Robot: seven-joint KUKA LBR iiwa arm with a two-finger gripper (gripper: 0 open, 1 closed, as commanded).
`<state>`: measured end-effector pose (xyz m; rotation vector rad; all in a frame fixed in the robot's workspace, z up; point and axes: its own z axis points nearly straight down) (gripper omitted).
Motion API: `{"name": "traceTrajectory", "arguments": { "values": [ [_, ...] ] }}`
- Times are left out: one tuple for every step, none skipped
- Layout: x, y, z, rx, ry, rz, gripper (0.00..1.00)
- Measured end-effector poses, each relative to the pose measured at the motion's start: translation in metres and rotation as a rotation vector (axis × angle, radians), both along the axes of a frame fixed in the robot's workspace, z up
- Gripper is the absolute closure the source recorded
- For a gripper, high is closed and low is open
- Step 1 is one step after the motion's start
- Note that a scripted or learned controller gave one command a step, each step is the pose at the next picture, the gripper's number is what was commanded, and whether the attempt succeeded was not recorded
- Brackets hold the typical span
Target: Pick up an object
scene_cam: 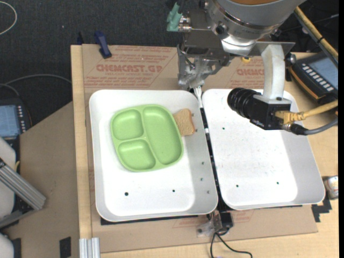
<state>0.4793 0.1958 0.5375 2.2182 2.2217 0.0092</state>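
A green plate with three compartments [146, 138] lies in the left bin [145, 203]. A tan, toast-like slice [185, 122] rests against the plate's right rim. My gripper [194, 77] hangs above the far edge of the bins, near the seam between them, a little beyond and to the right of the tan slice. Nothing shows between its metal fingers.
The right bin [269, 192] lies under the arm. A cardboard sheet [129, 63] lies beneath both bins. A blue clip [102, 43] sits at the board's far left. A handheld pendant [318, 74] lies at the right edge.
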Motion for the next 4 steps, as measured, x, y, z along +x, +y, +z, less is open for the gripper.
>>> {"name": "traceTrajectory", "arguments": {
  "values": [
    [0.004, 0.030, -0.003, -0.001, 0.003, 0.002, 1.00],
    [0.000, -0.021, -0.022, -0.005, 0.010, -0.007, 1.00],
    [-0.001, 0.031, -0.146, -0.007, 0.017, 0.003, 1.00],
    [0.026, -0.035, -0.126, -0.004, 0.001, -0.010, 1.00]
  ]
}}
